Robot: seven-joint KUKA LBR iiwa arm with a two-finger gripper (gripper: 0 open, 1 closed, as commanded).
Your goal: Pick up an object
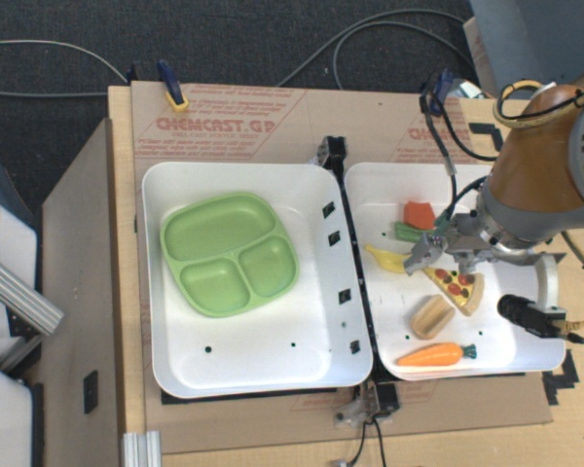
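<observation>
The right bin [526, 358] holds several toy foods: a red-orange block [419, 214], a green piece [405, 231], a yellow banana [387, 258], a pizza slice [456, 288], a tan bread piece [431, 316] and an orange carrot [431, 355]. My gripper [434, 248] hangs over the middle of this bin, just right of the banana and above the pizza slice's top end. The red-orange block and green piece lie just up and left of it. Nothing is visibly held.
In the left bin [165, 339] sits a green divided plate [229, 254]. A black divider with clips [346, 261] runs between the bins. The grey and orange arm [535, 183] covers the right bin's far right side. Cables [448, 125] trail at the back.
</observation>
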